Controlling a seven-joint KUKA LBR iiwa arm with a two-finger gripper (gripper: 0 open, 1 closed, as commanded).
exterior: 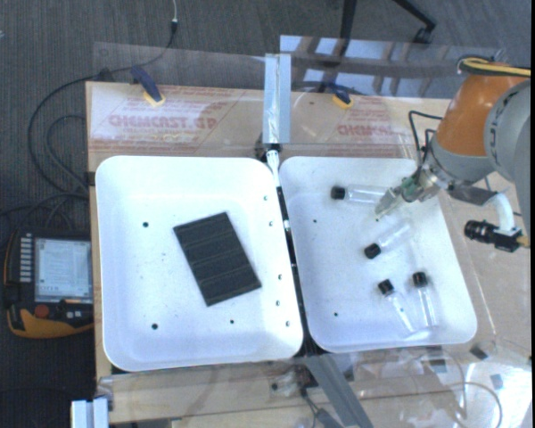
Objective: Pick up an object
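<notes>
Left bin (116,239): I log one dark ribbed slab (217,258), mid-floor, long axis running far-left to near-right.

Right bin (455,328): four clear black-capped vials (357,193), scattered; the far one lies along the far edge, cap pointing left.

Gripper (394,201): near the far-right corner, beside that vial; whether its pincer is apart or together I cannot tell. I judge nothing lifted yet.

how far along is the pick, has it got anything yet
Done: the arm has reached over the right bin, with the gripper low near the clear vial at the back. In hand: nothing visibly between the fingers. Left: grasp and lift; four vials lie in that bin, and the dark pad in the left bin.
</notes>
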